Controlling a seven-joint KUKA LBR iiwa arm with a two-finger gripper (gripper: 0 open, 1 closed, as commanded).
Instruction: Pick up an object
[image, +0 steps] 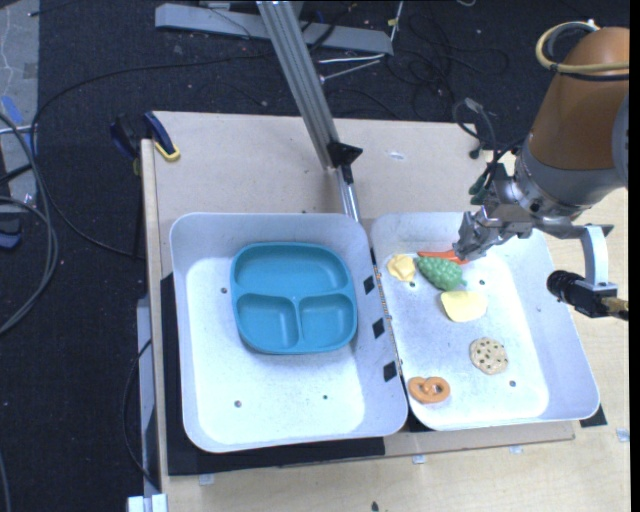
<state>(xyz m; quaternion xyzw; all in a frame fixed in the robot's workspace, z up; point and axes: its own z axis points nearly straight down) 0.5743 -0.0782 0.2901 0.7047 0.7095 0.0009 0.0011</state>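
White plastic bins sit side by side; the gripper (470, 246) hangs low near the right bin's (560, 330) far edge, just above a green toy (440, 271) and orange strip (440, 257). I cannot tell how its jaws stand.

Blue tray (294, 297) in white bin (200, 400); green toy (440, 271), yellow pieces (463, 305), speckled tan cookie (489, 355), orange-brown pretzel (429, 389).

Matt blue plastic tray (294, 298); 2 smooth white bins (200, 300); pale wooden bench (250, 160).
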